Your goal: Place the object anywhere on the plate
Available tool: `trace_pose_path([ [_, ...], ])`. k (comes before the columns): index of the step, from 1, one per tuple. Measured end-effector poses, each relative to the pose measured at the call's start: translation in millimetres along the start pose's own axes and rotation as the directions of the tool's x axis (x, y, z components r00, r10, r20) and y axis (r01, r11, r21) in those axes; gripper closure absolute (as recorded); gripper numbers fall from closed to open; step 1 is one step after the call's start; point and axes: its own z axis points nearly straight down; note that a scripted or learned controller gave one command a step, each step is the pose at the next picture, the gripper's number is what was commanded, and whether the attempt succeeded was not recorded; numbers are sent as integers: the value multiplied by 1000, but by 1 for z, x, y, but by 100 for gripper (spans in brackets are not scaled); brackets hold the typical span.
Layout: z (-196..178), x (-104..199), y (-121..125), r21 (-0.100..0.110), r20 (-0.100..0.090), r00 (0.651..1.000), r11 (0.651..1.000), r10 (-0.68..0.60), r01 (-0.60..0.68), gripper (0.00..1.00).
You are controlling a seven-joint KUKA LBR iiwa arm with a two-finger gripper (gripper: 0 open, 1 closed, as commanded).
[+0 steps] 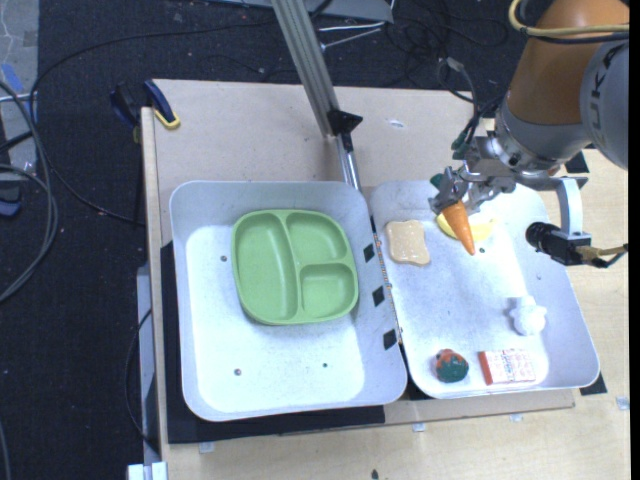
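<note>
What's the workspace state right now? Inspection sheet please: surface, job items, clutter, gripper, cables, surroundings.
Surface: wooden bench bearing two white bins, left bin, right bin.
Job's things: green divided plate in left bin; orange carrot in right bin, at the gripper, point tilted down.
Clutter: toast slice, white lump, red-green ball, red-white packet, yellow piece behind carrot.
Gripper: gripper over right bin's far end, at the carrot's top; hold unconfirmed.
Cables: black cables on floor.
Surroundings: metal pole, dark floor.

No legible text anywhere; small red-and-white packet (511, 366) bears print (too blurred to read)
</note>
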Motion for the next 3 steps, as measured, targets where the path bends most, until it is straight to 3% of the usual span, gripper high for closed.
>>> trace_pose_path([
  [2,3,94,6,-2,-1,1000,1000,-1,1,100],
  [3,23,149,11,1,0,1000,1000,-1,1,100],
])
